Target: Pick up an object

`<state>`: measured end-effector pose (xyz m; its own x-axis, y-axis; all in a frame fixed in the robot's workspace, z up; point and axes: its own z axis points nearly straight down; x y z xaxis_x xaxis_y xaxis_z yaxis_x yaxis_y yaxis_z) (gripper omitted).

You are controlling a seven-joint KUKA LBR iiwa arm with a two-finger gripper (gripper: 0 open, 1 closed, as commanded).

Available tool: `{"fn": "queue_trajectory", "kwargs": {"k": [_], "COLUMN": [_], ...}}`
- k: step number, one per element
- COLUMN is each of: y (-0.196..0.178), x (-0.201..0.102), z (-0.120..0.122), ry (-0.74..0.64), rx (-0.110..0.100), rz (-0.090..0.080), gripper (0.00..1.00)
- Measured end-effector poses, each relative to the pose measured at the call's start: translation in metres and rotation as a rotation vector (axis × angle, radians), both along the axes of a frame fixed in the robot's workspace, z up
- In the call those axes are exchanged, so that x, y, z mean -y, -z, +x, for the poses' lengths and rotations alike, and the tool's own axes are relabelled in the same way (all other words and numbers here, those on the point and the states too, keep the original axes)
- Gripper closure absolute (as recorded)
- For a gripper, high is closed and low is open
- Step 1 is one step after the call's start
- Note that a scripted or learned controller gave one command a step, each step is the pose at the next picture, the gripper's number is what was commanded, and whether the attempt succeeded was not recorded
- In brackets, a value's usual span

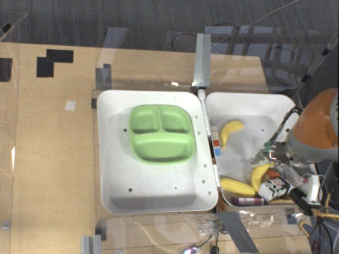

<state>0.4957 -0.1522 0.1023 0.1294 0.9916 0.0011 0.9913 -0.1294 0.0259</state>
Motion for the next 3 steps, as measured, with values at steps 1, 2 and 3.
{"fn": "queue_trajectory", "kwargs": {"k": [1,2,3], "y": [-0.022,-0.092,-0.103], "x": [-0.021,-0.092,-0.093], "z": [0.001,0.055,0.056], "ry": [0.197,0.17,0.161], "rx": [-0.022,-0.022,-0.02], "rz": [0.005,0.006,0.005], "gripper": [1.0,1.0,1.0]}}
